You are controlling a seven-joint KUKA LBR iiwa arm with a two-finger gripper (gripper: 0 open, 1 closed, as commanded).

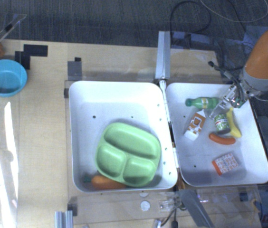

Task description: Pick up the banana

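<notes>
The banana (233, 124) is yellow, slim and gently curved. It lies in the right-hand bin, in the upper right part of the floor, running lengthwise from upper left to lower right. Its left side lies right against a small green can, and its lower end reaches just above a red sausage-shaped piece.

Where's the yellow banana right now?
The yellow banana lies in the right white bin, toward its far right side, touching the small green can and just above the red sausage, directly below the gripper.
</notes>
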